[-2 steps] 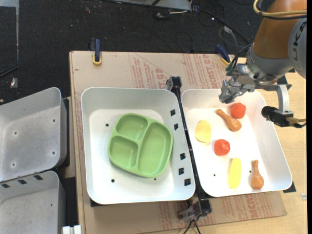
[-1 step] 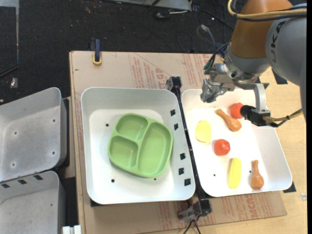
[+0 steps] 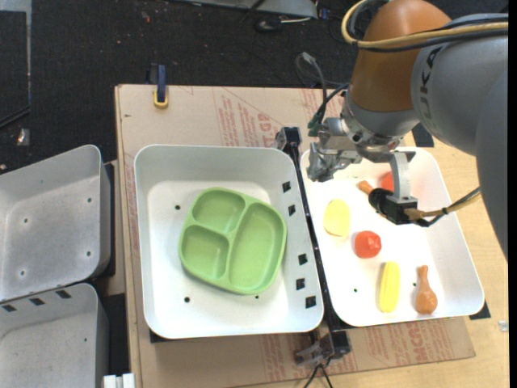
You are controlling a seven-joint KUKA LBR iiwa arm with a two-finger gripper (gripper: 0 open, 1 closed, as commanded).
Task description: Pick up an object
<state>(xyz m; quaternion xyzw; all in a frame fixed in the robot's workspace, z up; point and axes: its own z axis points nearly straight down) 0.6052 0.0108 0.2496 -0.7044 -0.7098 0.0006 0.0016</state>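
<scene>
Pale yellow piece (image 3: 337,217) lying just short of the tool (image 3: 325,166)

The pale yellow piece is sitting in the right bin (image 3: 452,241) near its left wall, long axis running toward the desk's (image 3: 210,111) far edge. The tool is hanging above the bin's far-left corner, nearly in line with that axis. I cannot tell how wide it stands. A red tomato (image 3: 367,244) is lying just beside.

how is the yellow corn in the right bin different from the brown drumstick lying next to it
The corn is yellow, a plain straight stick; the drumstick is orange-brown, narrow at the top and bulging at the bottom. The corn looks a bit longer and lies nearer the green tray; the drumstick lies nearer the bin's outer edge. Both lie flat, apart, in the right bin.
</scene>
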